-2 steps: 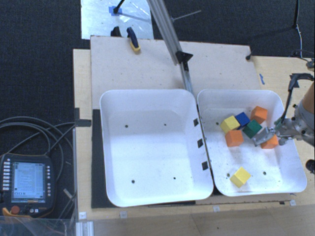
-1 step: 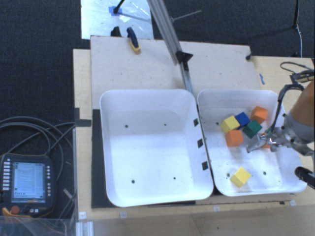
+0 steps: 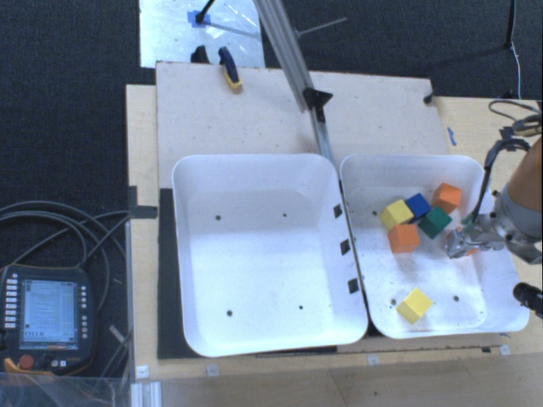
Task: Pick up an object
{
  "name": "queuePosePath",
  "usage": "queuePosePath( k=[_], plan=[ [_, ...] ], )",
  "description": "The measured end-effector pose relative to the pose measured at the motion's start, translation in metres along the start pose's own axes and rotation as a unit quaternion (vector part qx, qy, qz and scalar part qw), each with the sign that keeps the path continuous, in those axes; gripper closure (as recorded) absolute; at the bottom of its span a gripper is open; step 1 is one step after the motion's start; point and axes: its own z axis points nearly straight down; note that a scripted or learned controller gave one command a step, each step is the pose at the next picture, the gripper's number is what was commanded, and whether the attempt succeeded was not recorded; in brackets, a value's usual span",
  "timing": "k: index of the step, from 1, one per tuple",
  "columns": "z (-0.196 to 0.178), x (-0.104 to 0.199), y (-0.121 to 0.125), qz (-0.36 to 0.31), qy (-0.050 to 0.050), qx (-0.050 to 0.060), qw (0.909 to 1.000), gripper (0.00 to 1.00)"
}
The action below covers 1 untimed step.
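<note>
The arm (image 3: 519,202) enters from 3 o'clock and reaches over the right bin (image 3: 373,308), with its gripper (image 3: 462,246) low near the bin's right side. The gripper reads as a small metallic blur, and whether the jaws are open or closed cannot be told; no object is visibly between them. A cluster of blocks lies just to the gripper's 9 to 10 o'clock: a green block (image 3: 435,221) nearest the gripper, an orange block (image 3: 447,197) at its 12 o'clock side, a blue block (image 3: 417,204), a yellow block (image 3: 395,214) and a second orange block (image 3: 404,237) toward the bin's centre. Whether the gripper touches the green block cannot be determined. A second yellow block (image 3: 415,304) lies apart, toward 6 o'clock in the same bin. The left bin (image 3: 191,227) sits beside the right bin on the surface (image 3: 373,108). A control pendant (image 3: 44,316) with cables rests off the surface at 8 o'clock.
</note>
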Motion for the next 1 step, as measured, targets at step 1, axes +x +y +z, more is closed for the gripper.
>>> queuePosePath(
  k=[1],
  plan=[
    [-0.0648, -0.0006, 0.0025, -0.001, -0.001, -0.002, 1.0, 1.0]
  ],
)
